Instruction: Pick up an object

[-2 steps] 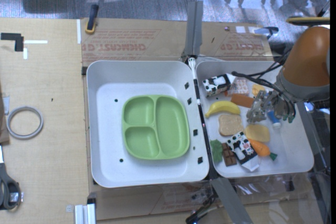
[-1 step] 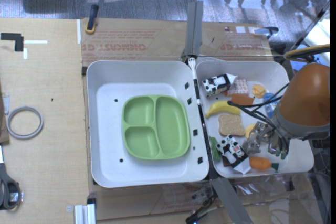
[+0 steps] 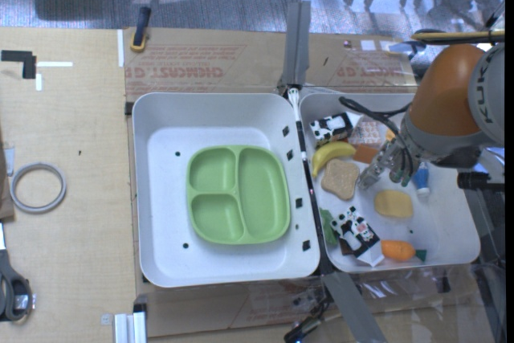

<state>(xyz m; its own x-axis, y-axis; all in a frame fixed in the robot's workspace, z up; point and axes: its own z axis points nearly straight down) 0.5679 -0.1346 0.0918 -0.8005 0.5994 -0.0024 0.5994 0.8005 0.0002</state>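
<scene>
At the far left of the counter (image 3: 72,253) lies a roll of grey tape (image 3: 36,187), flat on the pale wood. Next comes the left bin (image 3: 152,197), and in its middle sits a green divided plate (image 3: 238,194) with three compartments.

The right bin (image 3: 458,241) touches the left one along their shared edge and holds a scatter of play food. Near its upper left corner is a small black-and-white cow-patterned carton (image 3: 331,127), with a yellow banana (image 3: 332,153) just below it. A slice of bread (image 3: 341,178) lies beneath the banana, touching its lower edge. Toward the front of the bin, a second cow-patterned carton (image 3: 356,231) lies tilted, and an orange carrot (image 3: 397,251) rests just to its right.

The gripper (image 3: 377,171) hangs over the middle of the right bin, just right of the bread, its metal tips pointing down and to the left. Whether they are spread or pressed together cannot be told, and nothing is seen between them. A round yellow piece (image 3: 393,204) lies just below the gripper. The grey arm (image 3: 450,104) with its orange band reaches in from the right.
</scene>
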